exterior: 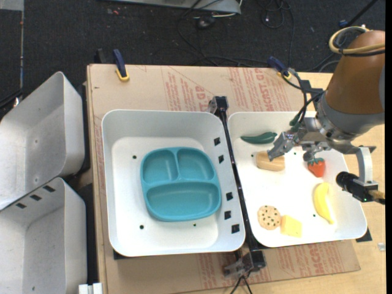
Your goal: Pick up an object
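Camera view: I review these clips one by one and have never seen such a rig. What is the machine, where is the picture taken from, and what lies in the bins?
This is one picture from a fixed camera above a bench, looking down at a slant. The grey and orange shape at the right is a robot arm, moved by a program to pick up an object. Its end effector hangs low over the right bin, close to a tan bread-like piece; whether it grips anything cannot be told. That bin also has a green pepper-like piece, a strawberry, a banana, a cookie and a yellow cheese-like wedge, all toy food. The left bin holds a blue divided plate. Two more white bins sit off the bench at the left.
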You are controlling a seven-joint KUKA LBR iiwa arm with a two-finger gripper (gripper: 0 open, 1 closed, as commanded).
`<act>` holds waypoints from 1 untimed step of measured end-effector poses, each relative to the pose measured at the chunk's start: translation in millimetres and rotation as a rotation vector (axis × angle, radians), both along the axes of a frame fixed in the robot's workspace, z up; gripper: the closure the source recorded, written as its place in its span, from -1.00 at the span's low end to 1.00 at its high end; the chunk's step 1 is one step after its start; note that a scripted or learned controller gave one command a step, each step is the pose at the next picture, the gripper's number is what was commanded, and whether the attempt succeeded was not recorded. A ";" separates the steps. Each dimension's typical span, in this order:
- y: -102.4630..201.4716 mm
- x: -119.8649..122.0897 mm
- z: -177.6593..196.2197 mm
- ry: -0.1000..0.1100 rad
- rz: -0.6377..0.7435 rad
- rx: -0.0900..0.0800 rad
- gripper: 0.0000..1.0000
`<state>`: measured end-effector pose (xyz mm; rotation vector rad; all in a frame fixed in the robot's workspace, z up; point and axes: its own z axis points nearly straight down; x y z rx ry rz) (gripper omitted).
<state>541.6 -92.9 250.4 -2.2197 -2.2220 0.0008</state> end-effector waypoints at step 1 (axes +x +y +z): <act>5.8 8.5 -54.7 0.005 -0.002 0.001 -1.00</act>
